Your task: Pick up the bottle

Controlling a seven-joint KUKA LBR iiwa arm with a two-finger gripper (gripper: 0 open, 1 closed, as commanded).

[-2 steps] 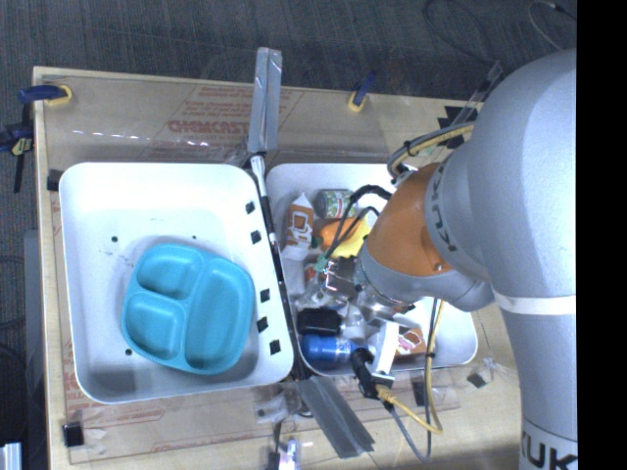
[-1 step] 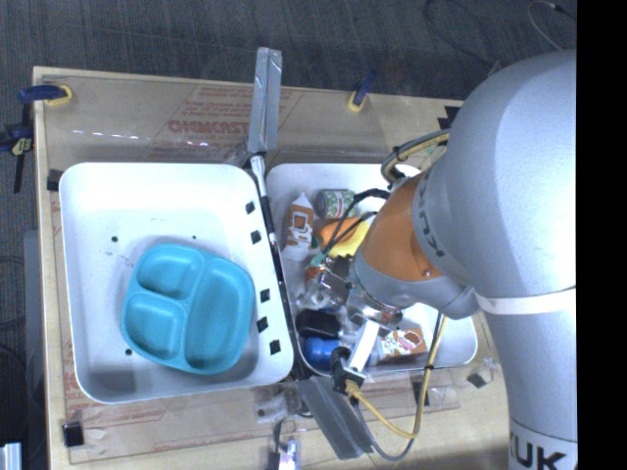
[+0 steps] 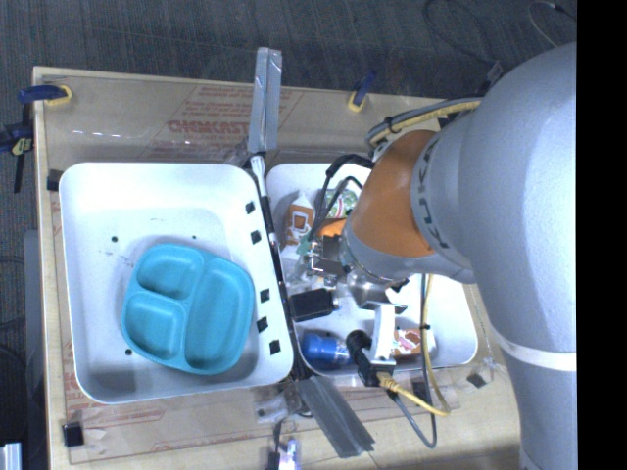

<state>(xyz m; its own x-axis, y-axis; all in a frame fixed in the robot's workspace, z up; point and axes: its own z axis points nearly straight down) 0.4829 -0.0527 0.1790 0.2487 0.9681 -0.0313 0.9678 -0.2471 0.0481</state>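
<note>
A small bottle (image 3: 299, 220) with a white top and an orange-brown label stands in the right bin (image 3: 453, 346), near its back left corner by the divider. My gripper (image 3: 313, 262) hangs low over the bin's left half, just in front of that bottle; the wrist and orange band cover it from above. A blue cylindrical object (image 3: 324, 350) lies on its side at the bin's front left, in front of the gripper. I see nothing held.
A light blue divided tray (image 3: 188, 306) lies in the left bin (image 3: 88, 213). A green and white packet (image 3: 340, 204) sits behind the wrist, and a red and white item (image 3: 408, 341) at the front right. A cable (image 3: 416, 399) loops over the front rim.
</note>
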